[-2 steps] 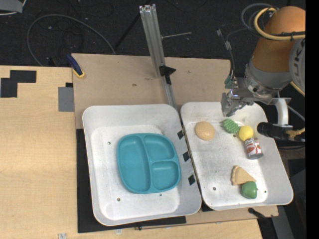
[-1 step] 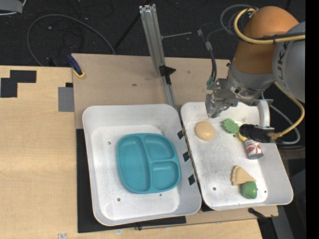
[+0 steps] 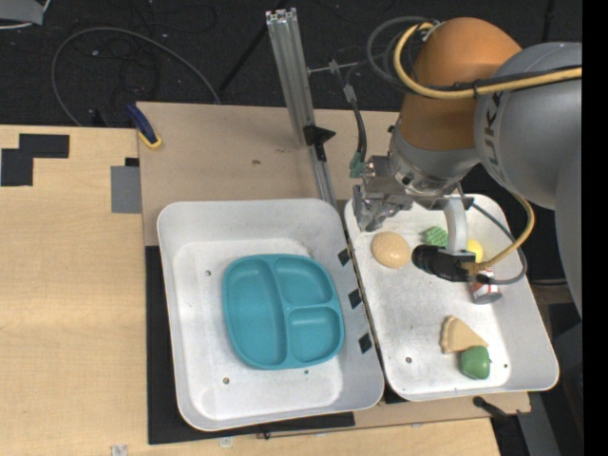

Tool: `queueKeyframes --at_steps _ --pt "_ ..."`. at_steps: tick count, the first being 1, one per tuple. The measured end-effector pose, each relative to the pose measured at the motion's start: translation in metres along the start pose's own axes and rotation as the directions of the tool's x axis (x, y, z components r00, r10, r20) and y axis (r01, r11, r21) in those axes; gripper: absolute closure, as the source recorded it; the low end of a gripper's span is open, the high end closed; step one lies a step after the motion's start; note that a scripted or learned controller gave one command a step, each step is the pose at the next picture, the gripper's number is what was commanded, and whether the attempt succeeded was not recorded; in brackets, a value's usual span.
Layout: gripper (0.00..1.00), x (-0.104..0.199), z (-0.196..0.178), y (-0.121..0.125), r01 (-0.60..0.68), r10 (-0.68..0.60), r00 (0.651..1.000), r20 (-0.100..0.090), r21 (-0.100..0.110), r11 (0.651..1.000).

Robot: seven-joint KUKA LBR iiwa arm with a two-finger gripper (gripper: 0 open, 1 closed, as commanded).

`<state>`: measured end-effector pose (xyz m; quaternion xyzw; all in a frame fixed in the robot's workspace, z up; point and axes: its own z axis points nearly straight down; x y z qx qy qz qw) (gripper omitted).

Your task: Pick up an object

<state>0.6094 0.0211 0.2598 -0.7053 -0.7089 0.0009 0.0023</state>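
Honestly, I cannot tell from this slant whether the hand [image 3: 368, 213] is spread or pressed together; it hangs just beside the pale round roll [image 3: 389, 251], on the side away from the tan wedge [image 3: 459, 333] and green lump [image 3: 475, 363]. The roll lies in the right bin [image 3: 413, 321], apart from both, and I judge it the nearest target. I'd centre the hand over the roll and come down squarely across its widest part, so it doesn't skid off.

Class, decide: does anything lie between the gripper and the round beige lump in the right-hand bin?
Nothing visible does. The gripper hangs over the far left corner of the right-hand white bin; the round beige lump lies close beside it, nearer the camera.
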Motion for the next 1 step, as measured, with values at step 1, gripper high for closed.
queueKeyframes --at_steps 1 --pt "1.0 0.0478 0.0068 -0.0099 0.0 0.0 1.0 0.001 0.001 1.0"
